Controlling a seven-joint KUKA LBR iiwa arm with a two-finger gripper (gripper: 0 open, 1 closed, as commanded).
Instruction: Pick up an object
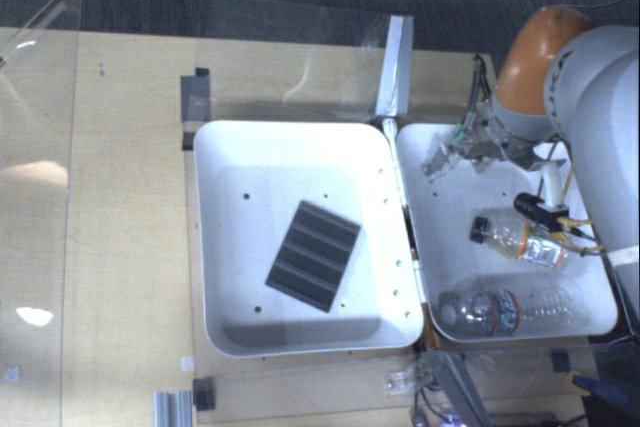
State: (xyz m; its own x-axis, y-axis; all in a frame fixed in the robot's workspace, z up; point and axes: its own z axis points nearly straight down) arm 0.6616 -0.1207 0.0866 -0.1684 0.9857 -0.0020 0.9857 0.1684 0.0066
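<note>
Two clear bottles (515, 242) in right bin (445, 245), below end effector (440, 163), apart from it, its grip seemingly unreadable

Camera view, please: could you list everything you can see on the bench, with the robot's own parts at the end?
Bins: two, white, side by side on the wooden bench.
Ridged pad: one, dark grey, lying flat and askew in the middle of the left bin.
Small bottle: one, clear with a dark cap, on its side in the right bin.
Large bottle: one, clear with a blue label, on its side along the right bin's near wall.
Arm: one, grey with an orange band, coming in from the right.
Gripper: one, metallic, above the right bin's far corner.
</note>
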